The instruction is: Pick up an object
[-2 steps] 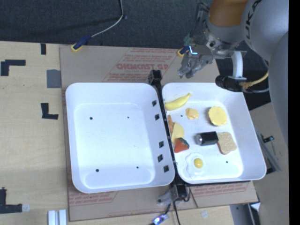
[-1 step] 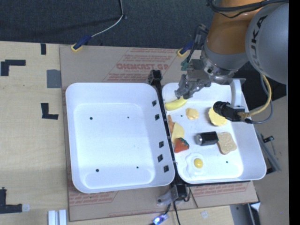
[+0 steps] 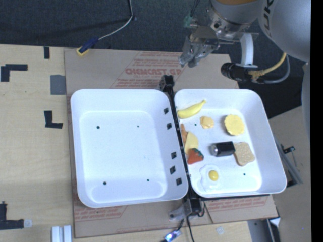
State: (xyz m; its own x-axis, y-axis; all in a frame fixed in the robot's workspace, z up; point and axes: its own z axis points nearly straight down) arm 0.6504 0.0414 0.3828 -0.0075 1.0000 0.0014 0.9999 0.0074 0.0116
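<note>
Beyond the far rim of the right bin (image 3: 252,99), above the printed cardboard sheet (image 3: 146,69), the gripper (image 3: 191,59) hangs from the grey arm (image 3: 282,14) with nothing between its fingers; whether those fingers are spread or closed cannot be told from this angle. Inside the right bin, nearest that far rim and close to the divider between the bins, lies a banana (image 3: 192,109), its long axis running slantwise with the tip toward the far right and the stem end toward the left bin (image 3: 121,150). It lies almost straight below the gripper, well apart from it. Just right of the banana sit a small yellow lump (image 3: 206,122) and a round yellow disc (image 3: 234,124). Nearer the camera from these, a black cylinder (image 3: 222,148) lies on its side, long axis across the bin, touching a slice of bread (image 3: 244,154). Along the divider side rest a yellow wedge (image 3: 191,141) and a red piece (image 3: 195,156), and a fried egg (image 3: 211,175) lies by the near rim.
</note>
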